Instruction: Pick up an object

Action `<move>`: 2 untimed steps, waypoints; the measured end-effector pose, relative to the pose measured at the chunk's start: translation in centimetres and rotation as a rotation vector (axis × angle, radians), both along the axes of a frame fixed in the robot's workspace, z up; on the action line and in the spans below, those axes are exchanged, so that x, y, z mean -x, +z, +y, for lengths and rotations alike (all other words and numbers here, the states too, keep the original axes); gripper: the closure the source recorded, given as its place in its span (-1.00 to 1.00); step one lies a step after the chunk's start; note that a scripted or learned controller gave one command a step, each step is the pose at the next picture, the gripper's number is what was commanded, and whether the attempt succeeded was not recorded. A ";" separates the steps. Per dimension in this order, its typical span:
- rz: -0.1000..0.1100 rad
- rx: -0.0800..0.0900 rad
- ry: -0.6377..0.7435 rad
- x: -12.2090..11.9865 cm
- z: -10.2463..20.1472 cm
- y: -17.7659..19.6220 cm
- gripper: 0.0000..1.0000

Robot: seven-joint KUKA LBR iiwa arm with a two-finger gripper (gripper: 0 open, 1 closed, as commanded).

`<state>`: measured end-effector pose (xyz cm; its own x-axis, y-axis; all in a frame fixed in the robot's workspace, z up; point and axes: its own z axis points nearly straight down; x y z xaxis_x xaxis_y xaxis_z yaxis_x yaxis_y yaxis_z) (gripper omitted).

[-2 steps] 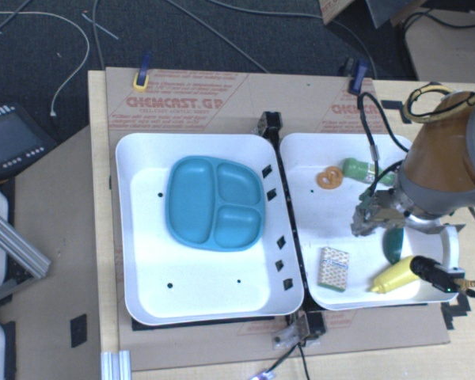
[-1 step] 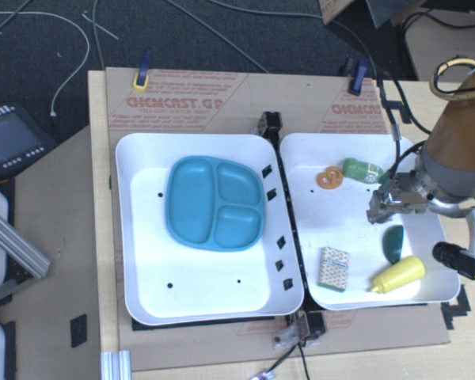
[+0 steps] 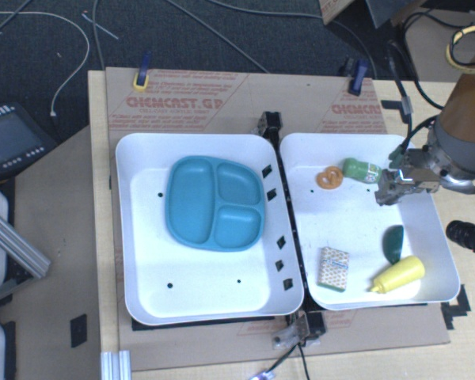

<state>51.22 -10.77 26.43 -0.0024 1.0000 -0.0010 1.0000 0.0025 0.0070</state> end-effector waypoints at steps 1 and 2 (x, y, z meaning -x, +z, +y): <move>0.011 -0.004 0.001 1.5 5.3 -1.3 1.00; 0.008 -0.004 0.004 1.3 10.9 -1.1 1.00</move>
